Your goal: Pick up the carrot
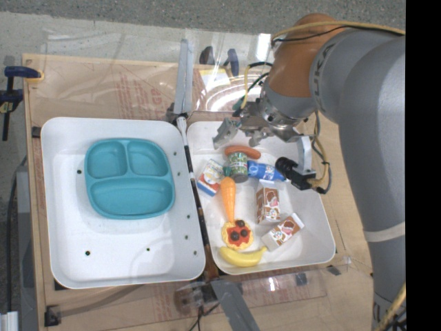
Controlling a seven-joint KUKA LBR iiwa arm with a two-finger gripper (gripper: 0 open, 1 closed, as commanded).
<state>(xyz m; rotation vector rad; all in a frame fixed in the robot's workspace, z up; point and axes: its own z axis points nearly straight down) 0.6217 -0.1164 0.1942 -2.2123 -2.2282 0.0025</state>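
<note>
The carrot [228, 196] is orange and lies lengthwise near the middle of the right bin [315, 216], tip pointing toward the front. Its top end rests against a small green can [238, 166]. My gripper [240, 136] hovers over the bin's back part, above a reddish sausage [242, 151] and well behind the carrot. Its two grey fingers [222, 134] are spread apart and open, with nothing between them.
Around the carrot lie a small red-and-blue carton [210, 177], a blue bottle [266, 173], two brown milk cartons [267, 204] [283, 231], a berry pastry [237, 234] and a banana [242, 256]. The left bin [62, 240] holds a teal divided plate [129, 178].
</note>
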